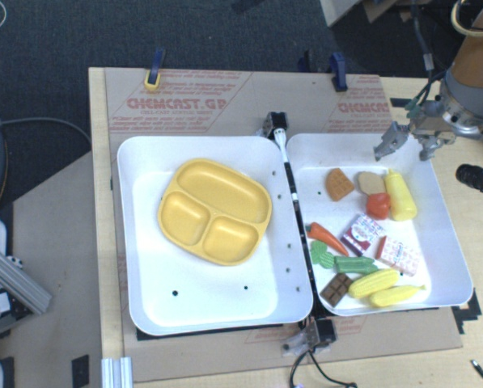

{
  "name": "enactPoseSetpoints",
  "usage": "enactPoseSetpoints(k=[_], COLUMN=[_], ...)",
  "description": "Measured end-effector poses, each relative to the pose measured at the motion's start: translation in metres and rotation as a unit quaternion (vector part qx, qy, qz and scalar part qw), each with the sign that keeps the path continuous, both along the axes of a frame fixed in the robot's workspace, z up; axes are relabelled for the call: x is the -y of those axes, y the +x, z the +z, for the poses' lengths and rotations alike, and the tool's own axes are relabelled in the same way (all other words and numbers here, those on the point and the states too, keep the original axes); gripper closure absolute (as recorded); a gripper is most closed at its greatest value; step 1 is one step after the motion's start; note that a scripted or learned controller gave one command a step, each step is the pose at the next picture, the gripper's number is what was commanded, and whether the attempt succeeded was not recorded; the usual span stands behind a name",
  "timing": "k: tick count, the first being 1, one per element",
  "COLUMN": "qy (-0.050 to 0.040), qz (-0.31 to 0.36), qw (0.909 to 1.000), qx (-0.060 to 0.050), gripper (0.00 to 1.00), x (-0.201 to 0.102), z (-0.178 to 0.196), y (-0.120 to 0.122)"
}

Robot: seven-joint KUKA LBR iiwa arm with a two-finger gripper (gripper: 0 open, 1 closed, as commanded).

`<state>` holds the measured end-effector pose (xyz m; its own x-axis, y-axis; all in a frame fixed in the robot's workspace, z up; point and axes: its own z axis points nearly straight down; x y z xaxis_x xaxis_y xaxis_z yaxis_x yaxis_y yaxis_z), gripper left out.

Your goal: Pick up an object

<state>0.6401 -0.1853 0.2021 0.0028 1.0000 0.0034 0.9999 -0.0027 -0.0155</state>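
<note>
The claw (pixel 408 142) hangs spread and empty over the right bin's (pixel 443 241) far edge; the yellow bottle (pixel 400 195) and tomato (pixel 378 206) lie just below it, likeliest targets.

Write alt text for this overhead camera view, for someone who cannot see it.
A robot gripper hovers open over the far edge of the right white bin, which holds toy food. The left bin holds a yellow divided plate.
</note>
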Motion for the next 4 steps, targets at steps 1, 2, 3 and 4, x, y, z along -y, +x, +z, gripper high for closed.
enactPoseSetpoints(k=[1,2,3,4], qy=[-0.0016,-0.0011,-0.0011,0.0002], qz=[0.001,0.002,0.003,0.003], qw=[1.0,1.0,1.0,1.0], qx=[0.008,0.005,0.006,0.009], gripper=[0.0,0.0,0.0,0.0], x=[0.0,-0.005,-0.009,-0.011], z=[0.01,-0.037,-0.079,-0.113], y=[0.003,-0.005,-0.004,-0.001])
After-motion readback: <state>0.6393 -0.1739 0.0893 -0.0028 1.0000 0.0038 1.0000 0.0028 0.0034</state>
